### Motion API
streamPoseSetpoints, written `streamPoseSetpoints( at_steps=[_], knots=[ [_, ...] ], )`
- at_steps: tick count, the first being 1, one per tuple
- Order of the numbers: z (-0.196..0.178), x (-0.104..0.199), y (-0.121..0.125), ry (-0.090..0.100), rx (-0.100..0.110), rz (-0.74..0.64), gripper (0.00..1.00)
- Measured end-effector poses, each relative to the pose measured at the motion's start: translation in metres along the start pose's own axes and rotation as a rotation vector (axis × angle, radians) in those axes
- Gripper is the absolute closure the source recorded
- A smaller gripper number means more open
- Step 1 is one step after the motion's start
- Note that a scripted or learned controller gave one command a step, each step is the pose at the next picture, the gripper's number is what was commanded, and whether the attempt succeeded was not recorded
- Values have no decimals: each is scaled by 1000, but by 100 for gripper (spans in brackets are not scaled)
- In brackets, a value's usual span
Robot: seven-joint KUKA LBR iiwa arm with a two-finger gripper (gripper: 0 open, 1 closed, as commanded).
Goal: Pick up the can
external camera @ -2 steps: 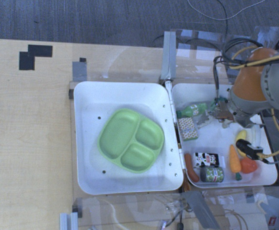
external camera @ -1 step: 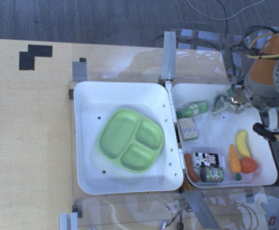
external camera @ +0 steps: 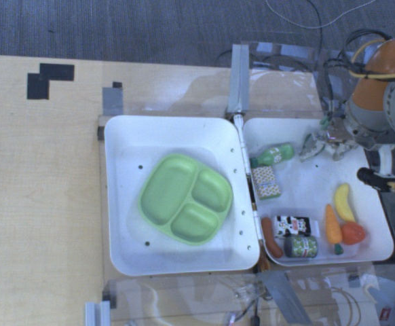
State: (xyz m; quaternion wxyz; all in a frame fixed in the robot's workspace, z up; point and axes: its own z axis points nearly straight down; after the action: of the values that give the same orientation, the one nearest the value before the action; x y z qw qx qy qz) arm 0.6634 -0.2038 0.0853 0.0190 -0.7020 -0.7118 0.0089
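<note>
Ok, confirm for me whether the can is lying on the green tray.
No, the can lies in the right bin, while the green tray sits in the left bin.

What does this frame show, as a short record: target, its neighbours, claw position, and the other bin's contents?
target: dark cylindrical can lying on its side, right bin's near edge
neighbours: black-and-white carton behind it; reddish sausage to its left
claw: the claw over right bin's far side, beside green bottle, away from can
left bin: green divided plate
</note>
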Motion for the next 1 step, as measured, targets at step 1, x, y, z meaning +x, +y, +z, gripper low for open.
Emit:
streamPoseSetpoints(
  at_steps=[1],
  knots=[
    [0,4,6,-5,-30,35,0]
  ],
)
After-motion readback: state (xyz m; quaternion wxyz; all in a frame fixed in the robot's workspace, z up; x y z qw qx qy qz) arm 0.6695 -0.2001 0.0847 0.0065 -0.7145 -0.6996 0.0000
